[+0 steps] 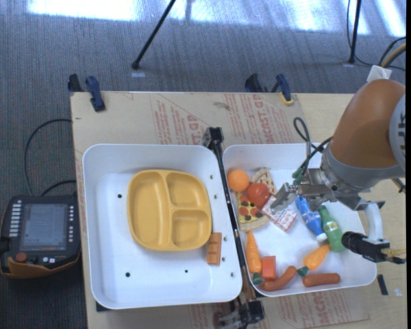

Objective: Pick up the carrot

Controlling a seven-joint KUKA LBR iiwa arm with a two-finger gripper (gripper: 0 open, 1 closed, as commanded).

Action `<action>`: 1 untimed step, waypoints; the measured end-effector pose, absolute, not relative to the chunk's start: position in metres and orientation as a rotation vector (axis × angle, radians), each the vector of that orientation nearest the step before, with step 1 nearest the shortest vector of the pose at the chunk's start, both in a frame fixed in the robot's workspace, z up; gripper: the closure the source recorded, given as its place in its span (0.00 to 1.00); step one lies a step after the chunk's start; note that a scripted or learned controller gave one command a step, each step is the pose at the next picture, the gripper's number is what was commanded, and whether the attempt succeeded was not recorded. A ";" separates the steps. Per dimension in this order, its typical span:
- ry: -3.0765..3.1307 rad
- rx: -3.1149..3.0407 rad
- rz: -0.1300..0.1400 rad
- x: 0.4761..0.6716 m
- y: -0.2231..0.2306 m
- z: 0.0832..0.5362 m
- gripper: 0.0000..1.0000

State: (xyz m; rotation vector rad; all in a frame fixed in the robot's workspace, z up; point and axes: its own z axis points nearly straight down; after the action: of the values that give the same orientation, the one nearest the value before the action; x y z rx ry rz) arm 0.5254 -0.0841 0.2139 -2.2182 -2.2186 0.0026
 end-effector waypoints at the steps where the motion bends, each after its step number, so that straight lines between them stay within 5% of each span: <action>1: -2.311 -2.122 0.002 0.483 -0.113 0.174 0.00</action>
State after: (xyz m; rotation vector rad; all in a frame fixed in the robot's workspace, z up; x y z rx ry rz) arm 0.4828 -0.1127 0.1736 -2.1219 -2.3106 0.0023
